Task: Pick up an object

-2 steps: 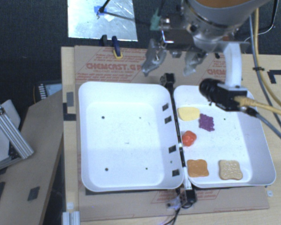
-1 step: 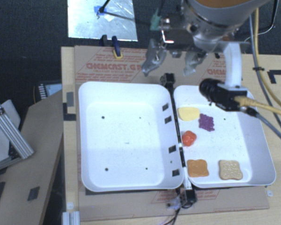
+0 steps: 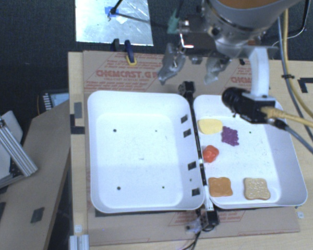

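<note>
White right bin (image 3: 289, 163) holds all targets: yellow piece (image 3: 210, 126), purple cluster (image 3: 229, 135), red piece (image 3: 211, 153), two toast slices (image 3: 220, 186). End effector (image 3: 190, 70) open, empty, high behind bins. Advice: choose isolated toast slice near front, centre fingers, descend straight, avoid bin wall.

The two bins, left bin (image 3: 138, 152) and right bin (image 3: 281, 160), look like smooth white plastic with a soft, slightly matt sheen. The board (image 3: 120, 73) under them looks like brown cardboard, matt, with red print. The tabletop (image 3: 47, 139) seems to be pale wood or laminate, dull. The fingers (image 3: 166, 69) appear as bare grey metal with a little shine. The foil sheet (image 3: 113, 13) behind is silvery and wrinkled, reflective. The purple piece (image 3: 229, 135) looks rough and bumpy; the yellow piece (image 3: 211, 126) is smooth. The two toast pieces (image 3: 256, 188) look grainy and matt.
</note>
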Controlling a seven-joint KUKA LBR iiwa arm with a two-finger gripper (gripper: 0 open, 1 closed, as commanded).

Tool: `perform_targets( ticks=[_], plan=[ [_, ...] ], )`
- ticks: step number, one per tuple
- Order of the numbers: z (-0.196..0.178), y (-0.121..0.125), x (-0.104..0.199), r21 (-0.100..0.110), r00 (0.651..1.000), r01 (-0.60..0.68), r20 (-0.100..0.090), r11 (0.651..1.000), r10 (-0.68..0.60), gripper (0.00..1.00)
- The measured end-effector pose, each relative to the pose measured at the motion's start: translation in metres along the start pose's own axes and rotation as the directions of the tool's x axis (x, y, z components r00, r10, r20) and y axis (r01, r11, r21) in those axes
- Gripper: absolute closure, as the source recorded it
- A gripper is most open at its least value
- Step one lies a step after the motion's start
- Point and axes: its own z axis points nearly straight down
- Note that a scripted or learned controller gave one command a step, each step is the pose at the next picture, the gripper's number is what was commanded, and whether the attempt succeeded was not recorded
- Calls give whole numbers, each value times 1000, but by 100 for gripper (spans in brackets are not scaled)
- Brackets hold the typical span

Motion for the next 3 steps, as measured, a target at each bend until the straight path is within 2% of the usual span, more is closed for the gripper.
perform_targets(
  ticks=[3],
  plan=[
    [0,0,0,0,1000,0,0,1000,0,0]
  ],
)
